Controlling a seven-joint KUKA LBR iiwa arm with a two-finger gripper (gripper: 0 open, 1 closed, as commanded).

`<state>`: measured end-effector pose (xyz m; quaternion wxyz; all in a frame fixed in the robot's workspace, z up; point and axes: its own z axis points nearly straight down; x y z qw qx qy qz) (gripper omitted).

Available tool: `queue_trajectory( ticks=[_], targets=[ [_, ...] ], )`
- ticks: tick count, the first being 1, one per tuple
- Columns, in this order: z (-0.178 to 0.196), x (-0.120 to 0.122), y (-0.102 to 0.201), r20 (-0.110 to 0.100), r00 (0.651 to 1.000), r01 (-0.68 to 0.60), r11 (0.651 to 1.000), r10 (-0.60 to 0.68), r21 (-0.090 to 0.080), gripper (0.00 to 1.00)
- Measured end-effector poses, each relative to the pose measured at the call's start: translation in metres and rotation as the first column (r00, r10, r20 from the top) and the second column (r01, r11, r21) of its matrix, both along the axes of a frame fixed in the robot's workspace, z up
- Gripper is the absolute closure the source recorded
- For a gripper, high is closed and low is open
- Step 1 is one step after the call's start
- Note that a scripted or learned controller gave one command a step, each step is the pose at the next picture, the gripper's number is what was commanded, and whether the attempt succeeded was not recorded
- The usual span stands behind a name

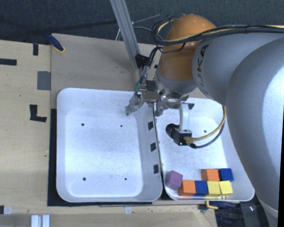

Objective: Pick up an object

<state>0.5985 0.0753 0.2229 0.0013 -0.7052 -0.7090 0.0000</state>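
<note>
Blocks (206, 183) (mixed colours) crowd right bin's (240, 162) near corner.

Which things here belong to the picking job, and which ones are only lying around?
For the job:
- gripper
- purple block
- orange blocks
- blue blocks
- yellow blocks
- right bin, holding the blocks

Just lying about:
- left bin
- blue-and-yellow clamp
- black tape marks
</note>
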Motion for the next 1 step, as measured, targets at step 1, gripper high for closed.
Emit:
queue_trajectory(
  ticks=[1],
  targets=[
    [-0.0121,-0.0372,-0.0034,-0.004,1.0,0.006,1.0,-0.006,-0.003,0.0]
  ],
)
